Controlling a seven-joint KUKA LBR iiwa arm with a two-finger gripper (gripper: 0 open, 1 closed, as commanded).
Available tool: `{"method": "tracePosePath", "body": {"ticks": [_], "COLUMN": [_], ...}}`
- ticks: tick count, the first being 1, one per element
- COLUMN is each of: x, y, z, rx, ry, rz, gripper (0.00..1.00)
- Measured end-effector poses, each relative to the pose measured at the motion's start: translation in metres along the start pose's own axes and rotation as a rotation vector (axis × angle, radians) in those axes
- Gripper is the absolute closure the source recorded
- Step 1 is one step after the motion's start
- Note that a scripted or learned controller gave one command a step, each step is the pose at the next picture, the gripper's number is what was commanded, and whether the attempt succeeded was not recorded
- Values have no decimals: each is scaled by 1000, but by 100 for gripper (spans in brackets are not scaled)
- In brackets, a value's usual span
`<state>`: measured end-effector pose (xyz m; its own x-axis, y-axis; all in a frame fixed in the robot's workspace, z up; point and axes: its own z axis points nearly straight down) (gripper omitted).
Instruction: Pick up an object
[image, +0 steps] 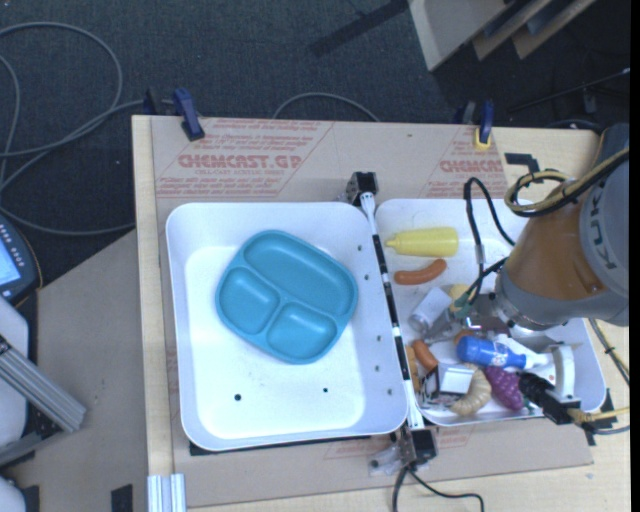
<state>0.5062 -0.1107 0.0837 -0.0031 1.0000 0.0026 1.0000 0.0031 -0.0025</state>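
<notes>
The gripper (478, 322) hangs low over the toy pile at lower right, whether open or closed I cannot tell, so it should settle squarely over the blue bottle (490, 352) before closing.

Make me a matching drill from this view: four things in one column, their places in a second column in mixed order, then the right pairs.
Things
1. blue divided plate
2. yellow mustard bottle
3. toy hot dog
4. blue bottle

Places
A. right bin, just below the yellow mustard bottle
B. left bin, lying alone
C. right bin, close under the arm's wrist, amid the clutter
D. right bin, near its far edge

Pairs: 1-B, 2-D, 3-A, 4-C
</notes>
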Motion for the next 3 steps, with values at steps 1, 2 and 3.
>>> {"method": "tracePosePath", "body": {"ticks": [1,2,3], "x": [-2,-2,-2], "y": [1,0,1], "z": [-11,-10,-20], "rx": [-4,-3,-5], "ry": [-3,-2,-3], "rz": [4,4,4], "gripper": [100,0,100]}}
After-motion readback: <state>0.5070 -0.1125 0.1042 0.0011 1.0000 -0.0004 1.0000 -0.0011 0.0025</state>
